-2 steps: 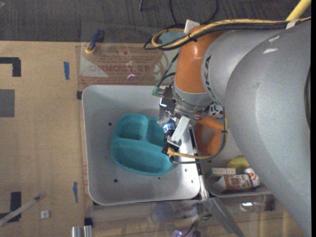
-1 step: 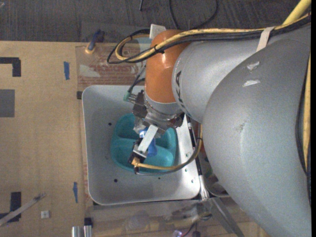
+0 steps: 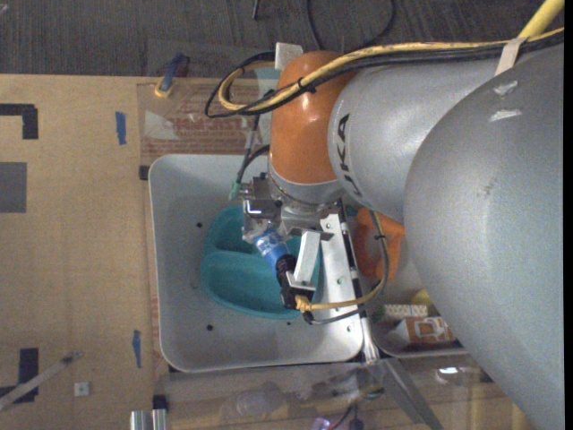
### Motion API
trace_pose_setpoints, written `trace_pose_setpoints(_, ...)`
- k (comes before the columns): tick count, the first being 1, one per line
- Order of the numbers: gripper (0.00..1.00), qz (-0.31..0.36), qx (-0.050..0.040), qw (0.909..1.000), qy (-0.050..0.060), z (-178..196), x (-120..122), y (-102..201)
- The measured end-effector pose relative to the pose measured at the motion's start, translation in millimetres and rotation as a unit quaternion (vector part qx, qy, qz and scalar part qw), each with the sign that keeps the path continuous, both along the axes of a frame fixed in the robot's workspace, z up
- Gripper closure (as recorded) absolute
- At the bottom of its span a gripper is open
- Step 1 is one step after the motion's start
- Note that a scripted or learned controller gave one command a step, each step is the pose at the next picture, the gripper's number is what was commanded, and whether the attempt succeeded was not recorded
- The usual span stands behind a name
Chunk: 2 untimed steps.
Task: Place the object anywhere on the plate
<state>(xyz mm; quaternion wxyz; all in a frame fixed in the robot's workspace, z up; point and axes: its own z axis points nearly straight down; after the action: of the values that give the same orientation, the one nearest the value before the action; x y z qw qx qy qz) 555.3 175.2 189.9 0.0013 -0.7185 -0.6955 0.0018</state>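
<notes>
A teal plate [image 3: 235, 276] lies in the left white bin [image 3: 179, 240], partly hidden under the wrist. My gripper [image 3: 279, 238] hangs over the plate's right half, below the orange band. A small clear bottle with a blue label and a dark end [image 3: 271, 247] sits between the gripper's fingers, slanting down to the right above the plate. The gripper is shut on it. I cannot tell whether the bottle touches the plate.
The grey arm covers most of the right bin, where an orange object [image 3: 380, 240] and a printed packet [image 3: 421, 325] peek out. Cables [image 3: 340, 298] hang by the wrist. A clear plastic item [image 3: 251, 401] lies in front of the bins.
</notes>
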Motion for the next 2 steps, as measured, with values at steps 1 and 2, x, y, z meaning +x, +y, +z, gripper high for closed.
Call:
trace_pose_setpoints(1, 1.0, 0.302, 0.0013, 0.9533, -0.001, -8.3, 18.3, -28.4)
trace_pose_setpoints(2, 0.0, 0.301, 0.0013, 0.9535, -0.002, -8.1, 18.6, -29.1)
